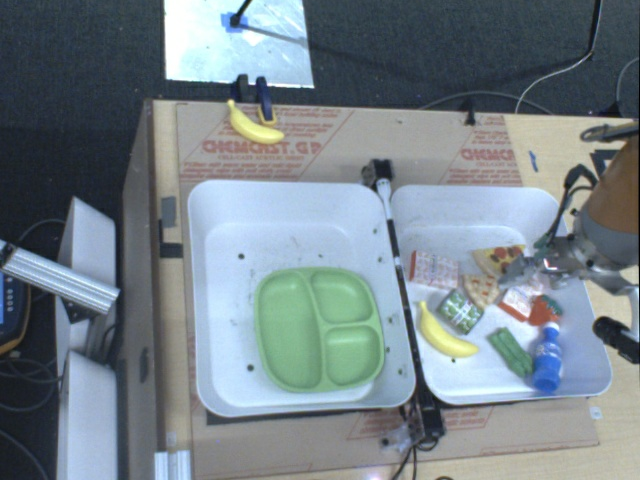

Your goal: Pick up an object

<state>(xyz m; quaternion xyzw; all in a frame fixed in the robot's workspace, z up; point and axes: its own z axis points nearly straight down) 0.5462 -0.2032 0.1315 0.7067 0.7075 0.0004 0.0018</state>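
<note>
The right bin [470,208] holds several small items. Among them are a yellow banana [446,334], a green can [460,311], a pink patterned packet [433,268], an orange wedge [497,258], a red-orange piece [527,306], a green piece [510,351] and a blue bottle [547,360]. My gripper [524,269] reaches in from the right. It hangs low over the cluster, between the orange wedge and the red-orange piece. I see nothing lifted off the bin floor.
In the left bin [225,228] lies a green divided plate [320,328]. A second banana [252,125] rests on the cardboard bench top behind the bins. The grey arm [612,223] crosses the right bin's right rim.
</note>
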